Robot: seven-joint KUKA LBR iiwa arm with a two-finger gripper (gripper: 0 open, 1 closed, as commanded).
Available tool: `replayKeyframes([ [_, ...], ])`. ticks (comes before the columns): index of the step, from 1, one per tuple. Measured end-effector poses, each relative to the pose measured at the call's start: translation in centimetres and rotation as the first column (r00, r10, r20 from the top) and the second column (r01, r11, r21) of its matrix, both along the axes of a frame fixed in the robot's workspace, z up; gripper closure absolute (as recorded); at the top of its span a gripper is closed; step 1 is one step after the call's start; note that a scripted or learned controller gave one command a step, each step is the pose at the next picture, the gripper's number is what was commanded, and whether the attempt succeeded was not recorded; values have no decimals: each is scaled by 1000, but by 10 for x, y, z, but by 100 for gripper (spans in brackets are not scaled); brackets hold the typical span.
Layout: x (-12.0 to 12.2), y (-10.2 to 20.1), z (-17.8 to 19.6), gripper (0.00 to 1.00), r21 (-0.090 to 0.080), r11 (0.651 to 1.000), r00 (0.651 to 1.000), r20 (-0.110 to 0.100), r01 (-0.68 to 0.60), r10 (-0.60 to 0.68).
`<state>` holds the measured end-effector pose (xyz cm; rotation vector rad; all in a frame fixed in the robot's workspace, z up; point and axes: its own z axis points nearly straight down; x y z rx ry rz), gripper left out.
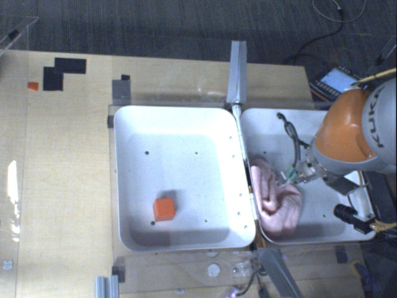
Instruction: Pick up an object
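Start at your gripper (291, 176): it sits low in the right bin (322, 228), at the end of the grey arm (347, 135) with its orange band, which comes in from the right and covers much of that bin's upper right part. The fingertips are small and partly lost against the cloth, so you cannot tell from this view how far apart they stand, nor whether anything is caught between them.

Right at the tips, and spreading to their left and below, lies a pink cloth (273, 197), crumpled into a soft heap. Its upper right edge appears to meet the gripper; whether they truly touch or only overlap in the view cannot be told. The cloth rests on the bin floor, pressed up against the wall that divides the two bins, and reaches down toward the bin's near edge.

Just above the gripper a dark cable (288, 129) curves down along the arm's left side. Below and to the right of it, a black fitting (350, 216) juts over the bin floor.

Farther left, past the dividing wall, you have the left bin (180, 129). An orange block (164, 209) lies in its lower left part, well apart from the gripper and a little lower than it.

Beyond that bin, the wooden bench (62, 185) carries black marks (62, 72) and a small orange tag (33, 86) far to the upper left.
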<state>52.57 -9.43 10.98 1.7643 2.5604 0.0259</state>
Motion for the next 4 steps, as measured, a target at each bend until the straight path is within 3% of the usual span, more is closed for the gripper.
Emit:
replayKeyframes([
  [1, 0, 0, 0, 0, 0, 1000, 1000, 0, 0, 0],
  [2, 30, -3, -19, 0, 5, 993, 993, -21, 117, -117],
  [3, 35, -3, -9, 100, 5, 993, 993, -11, 114, -114],
  [4, 108, 17, 74, 100, 4, 987, 987, -31, 159, -159],
])
